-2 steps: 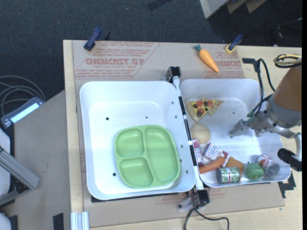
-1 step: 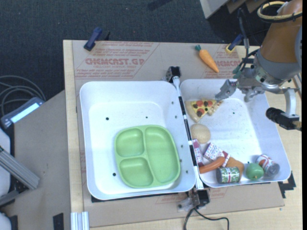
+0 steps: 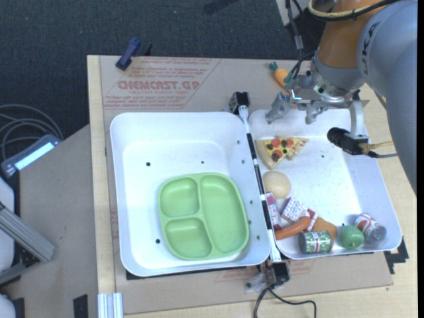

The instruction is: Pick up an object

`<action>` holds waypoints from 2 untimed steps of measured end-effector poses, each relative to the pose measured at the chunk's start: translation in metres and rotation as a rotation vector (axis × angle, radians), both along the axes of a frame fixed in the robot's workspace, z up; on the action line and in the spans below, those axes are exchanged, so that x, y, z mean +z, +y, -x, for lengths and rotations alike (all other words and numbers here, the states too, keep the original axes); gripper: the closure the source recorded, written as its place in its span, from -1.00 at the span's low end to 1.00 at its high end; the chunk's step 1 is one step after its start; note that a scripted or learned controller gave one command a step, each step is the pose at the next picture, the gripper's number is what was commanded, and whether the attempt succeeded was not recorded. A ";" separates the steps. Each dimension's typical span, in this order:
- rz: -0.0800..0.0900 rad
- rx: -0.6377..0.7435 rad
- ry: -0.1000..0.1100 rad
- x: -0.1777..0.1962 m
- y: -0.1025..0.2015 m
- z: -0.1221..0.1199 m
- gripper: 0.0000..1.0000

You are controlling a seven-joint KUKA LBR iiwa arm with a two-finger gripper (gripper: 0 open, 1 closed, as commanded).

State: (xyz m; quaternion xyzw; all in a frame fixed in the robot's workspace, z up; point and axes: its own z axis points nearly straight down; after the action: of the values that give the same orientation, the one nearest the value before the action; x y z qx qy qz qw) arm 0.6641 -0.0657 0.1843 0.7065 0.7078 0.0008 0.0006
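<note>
1. Arm [image 3: 374, 42]: grey w/ orange band, enters from the right, wrist above far edge of R bin
2. Gripper [image 3: 292, 111]: hovers at far rim of R bin, just beyond the pizza slice; fingers [image 3: 273, 110] spread apart, nothing betw. them
3. R bin [image 3: 341, 181]: white, shallow; holds all the loose pick items, most of them crowded along near edge
4. Pizza slice [image 3: 282, 148]: toy, lying flat in far-left part of R bin, tip pointing right; closest item to gripper, not touched
5. Pale egg-shaped item [image 3: 276, 184]: by L wall of R bin, just nearer than pizza
6. Red/white packet [image 3: 295, 211]: just nearer than egg-shaped item, tilted
7. Orange stick-shaped item [image 3: 289, 231]: partly under packet, touching green-label can
8. Green-label can [image 3: 314, 242]: on its side at near rim
9. Green round fruit [image 3: 350, 236]: betw. the two cans
10. Red/silver can [image 3: 370, 228]: near-right corner, tilted
11. L bin [image 3: 132, 151]: white, holds green 3-compartment plate [image 3: 202, 216] in near half
12. Bench [image 3: 99, 177]: blue item [image 3: 128, 53] at far-left; small orange item [image 3: 282, 75] beyond R bin, near gripper
</note>
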 end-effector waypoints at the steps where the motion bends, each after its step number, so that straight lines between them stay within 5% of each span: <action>1: 0.001 -0.002 0.003 0.000 -0.023 0.076 -1.00; 2: 0.001 -0.005 0.005 -0.072 -0.097 0.143 -1.00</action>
State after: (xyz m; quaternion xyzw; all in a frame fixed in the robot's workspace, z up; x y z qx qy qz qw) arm 0.5212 -0.1626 0.1125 0.7082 0.7060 -0.0014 -0.0007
